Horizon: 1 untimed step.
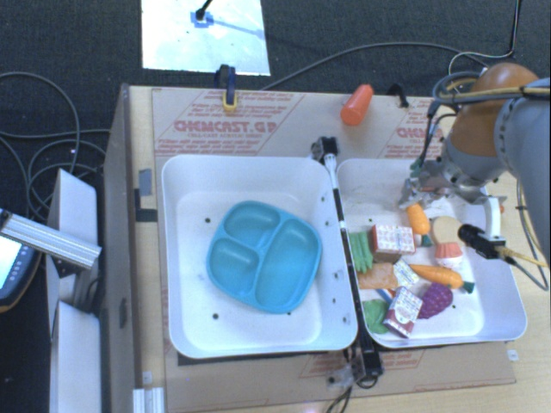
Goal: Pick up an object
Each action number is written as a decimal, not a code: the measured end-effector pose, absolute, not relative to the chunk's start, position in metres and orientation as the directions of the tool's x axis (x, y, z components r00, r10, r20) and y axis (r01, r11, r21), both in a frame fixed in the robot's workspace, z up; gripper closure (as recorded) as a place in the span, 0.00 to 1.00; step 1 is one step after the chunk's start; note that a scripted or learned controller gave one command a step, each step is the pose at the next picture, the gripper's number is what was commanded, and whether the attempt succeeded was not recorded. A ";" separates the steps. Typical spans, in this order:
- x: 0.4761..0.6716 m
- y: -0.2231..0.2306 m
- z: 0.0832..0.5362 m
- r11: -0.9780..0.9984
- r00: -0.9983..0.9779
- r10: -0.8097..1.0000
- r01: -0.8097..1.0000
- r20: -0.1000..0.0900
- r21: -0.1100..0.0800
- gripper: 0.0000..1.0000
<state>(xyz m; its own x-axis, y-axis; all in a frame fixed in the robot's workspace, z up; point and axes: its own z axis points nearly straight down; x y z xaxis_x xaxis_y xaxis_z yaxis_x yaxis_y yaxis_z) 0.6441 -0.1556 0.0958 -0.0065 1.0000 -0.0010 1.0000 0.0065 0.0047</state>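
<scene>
The right bin holds a heap of toy food. In it lie a small orange piece, a red-and-white box, a carrot, purple grapes, a small carton and green pieces. My gripper is low over the bin's back part, just above the small orange piece. The wrist hides whether it touches that piece. Nothing shows as lifted.
The left bin contains a blue divided plate. An orange cylinder lies on the board behind the bins. A yellow-and-black clamp sits at the board's back edge. Cables run along the bench's right side.
</scene>
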 end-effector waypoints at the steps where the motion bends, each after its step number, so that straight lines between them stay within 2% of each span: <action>1: 0.632 -0.067 0.186 0.005 -0.005 1.000 1.000 0.001 0.005 1.00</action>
